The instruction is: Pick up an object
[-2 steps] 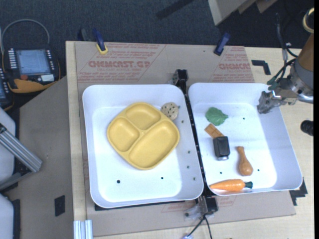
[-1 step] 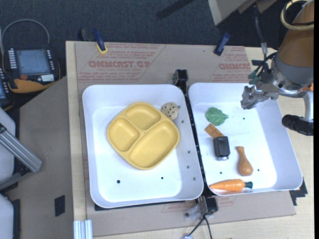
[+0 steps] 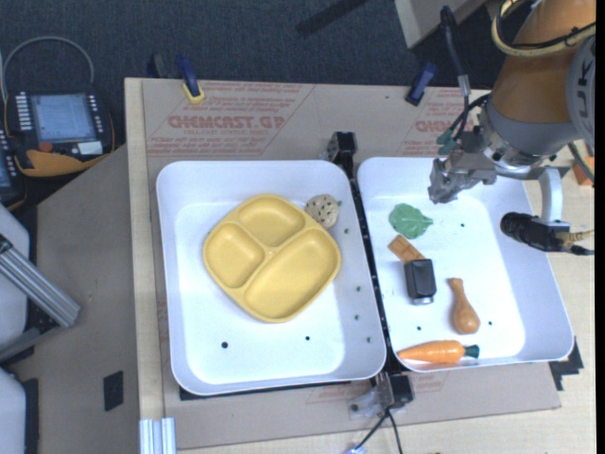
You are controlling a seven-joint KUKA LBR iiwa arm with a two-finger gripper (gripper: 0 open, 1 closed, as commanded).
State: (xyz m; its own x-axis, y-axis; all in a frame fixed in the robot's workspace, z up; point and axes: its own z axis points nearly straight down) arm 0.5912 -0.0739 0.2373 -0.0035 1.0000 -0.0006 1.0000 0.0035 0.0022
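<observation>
My gripper (image 3: 444, 189) hangs over the far part of the right bin (image 3: 529, 282), just up and right of a green leafy piece (image 3: 410, 219). Nothing shows between its fingers. Below the leaf lie a small brown block (image 3: 406, 249), a black rectangular object (image 3: 420, 280), a brown drumstick-shaped piece (image 3: 462, 306) and an orange carrot (image 3: 435, 353) near the front rim.
The left bin (image 3: 189, 329) holds a yellow divided plate (image 3: 272, 255) with a cookie (image 3: 323, 210) at its far right corner. A black clamp (image 3: 341, 147) sits between the bins at the back. A black cylinder (image 3: 531, 231) juts in over the right bin's right side.
</observation>
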